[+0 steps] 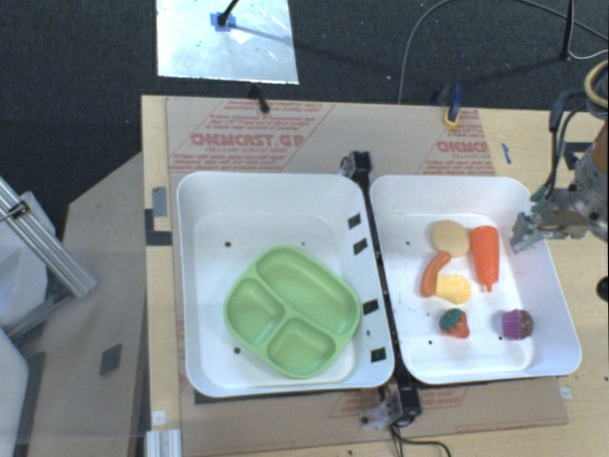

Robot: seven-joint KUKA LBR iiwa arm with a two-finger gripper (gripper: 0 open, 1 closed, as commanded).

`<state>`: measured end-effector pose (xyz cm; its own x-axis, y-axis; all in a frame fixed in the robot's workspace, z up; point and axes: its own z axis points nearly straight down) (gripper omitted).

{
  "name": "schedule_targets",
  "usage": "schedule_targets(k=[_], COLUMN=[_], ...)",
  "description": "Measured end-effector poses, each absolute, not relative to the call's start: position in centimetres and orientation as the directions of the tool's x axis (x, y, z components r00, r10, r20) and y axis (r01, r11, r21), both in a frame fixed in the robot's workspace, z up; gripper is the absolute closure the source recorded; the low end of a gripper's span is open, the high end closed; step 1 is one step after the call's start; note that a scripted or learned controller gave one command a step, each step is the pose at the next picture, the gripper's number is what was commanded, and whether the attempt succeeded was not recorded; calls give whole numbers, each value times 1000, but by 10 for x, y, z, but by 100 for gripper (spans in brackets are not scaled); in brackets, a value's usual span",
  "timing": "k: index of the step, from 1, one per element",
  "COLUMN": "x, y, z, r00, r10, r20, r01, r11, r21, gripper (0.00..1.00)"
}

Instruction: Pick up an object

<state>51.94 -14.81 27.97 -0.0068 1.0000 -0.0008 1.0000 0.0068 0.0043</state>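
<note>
The pincer [526, 233] is hanging over the right rim of the right bin [550, 284], and I cannot tell its state. The toy carrot [485, 256], sausage [435, 272], corn [453, 288], potato [450, 238], strawberry [455, 323] and purple piece [517, 325] are lying inside, leaving bare floor near the front edge. A green divided plate [291, 310] is sitting in the left bin [266, 203].
</note>
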Motion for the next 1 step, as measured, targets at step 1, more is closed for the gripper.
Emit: schedule_targets(k=[1], x=[510], y=[-194], z=[417], r00=[1], r10=[1000], r20=[-7], r01=[1000], r11=[-1], r21=[17], gripper=[100])
